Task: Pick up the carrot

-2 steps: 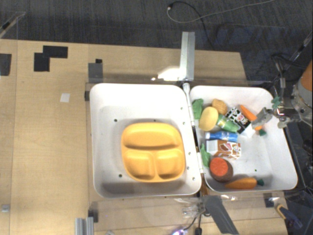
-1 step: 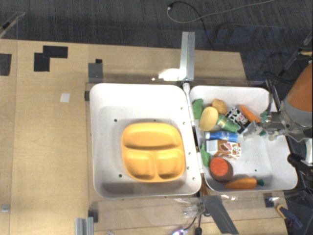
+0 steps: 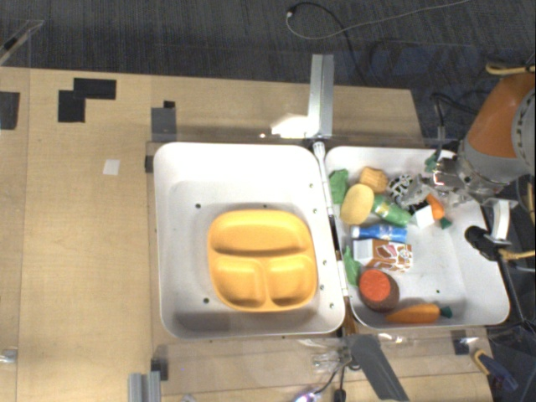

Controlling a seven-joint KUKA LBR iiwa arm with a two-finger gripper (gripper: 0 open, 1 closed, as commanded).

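The gripper (image 3: 437, 193) is tangled among small objects by the right bin's (image 3: 481, 304) far edge — its finger state unreadable. The carrot (image 3: 413, 313) — orange, green-tipped — lies along the near edge.

carrot (image 3: 414, 313): orange toy with a dark green stub at its right end, lying flat and roughly horizontal along the front wall of the right bin (image 3: 481, 315), just beside a red-topped round item (image 3: 378, 288) on its left.
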